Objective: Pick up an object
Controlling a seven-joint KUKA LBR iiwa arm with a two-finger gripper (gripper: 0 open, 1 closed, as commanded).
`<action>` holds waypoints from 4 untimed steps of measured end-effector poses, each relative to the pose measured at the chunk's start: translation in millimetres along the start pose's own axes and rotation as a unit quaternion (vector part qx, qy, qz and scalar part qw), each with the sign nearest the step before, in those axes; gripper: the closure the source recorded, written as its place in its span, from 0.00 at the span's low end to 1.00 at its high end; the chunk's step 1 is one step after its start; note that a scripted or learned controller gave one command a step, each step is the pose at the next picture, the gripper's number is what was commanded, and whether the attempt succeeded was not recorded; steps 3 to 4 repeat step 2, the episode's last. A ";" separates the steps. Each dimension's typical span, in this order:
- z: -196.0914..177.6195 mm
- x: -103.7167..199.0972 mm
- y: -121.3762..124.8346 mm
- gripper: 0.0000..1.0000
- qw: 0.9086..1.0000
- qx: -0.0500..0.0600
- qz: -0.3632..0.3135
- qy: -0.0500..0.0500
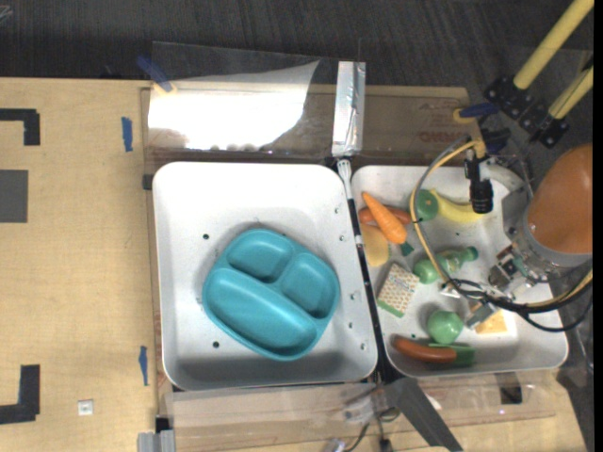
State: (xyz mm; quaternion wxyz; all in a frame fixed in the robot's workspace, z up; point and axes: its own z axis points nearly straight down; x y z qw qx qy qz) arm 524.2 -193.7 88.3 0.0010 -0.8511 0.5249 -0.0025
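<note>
The right bin holds several toy foods. An orange carrot lies at its upper left, with a yellow banana to the right of it. A checked waffle piece sits mid-left. Lower down are a green ball, a red sausage and a yellow cheese wedge. My gripper reaches in from the right, low over the bin's middle, just above the cheese wedge and right of the green ball. Cables and the wrist body hide its tip.
The left bin holds a blue divided plate. More green toy pieces lie by the waffle piece. A yellow and black cable loops over the right bin. The arm's orange band hangs over its right side.
</note>
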 end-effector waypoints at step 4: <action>-0.2 -3.9 29.1 0.00 0.993 0.001 -0.119 -0.007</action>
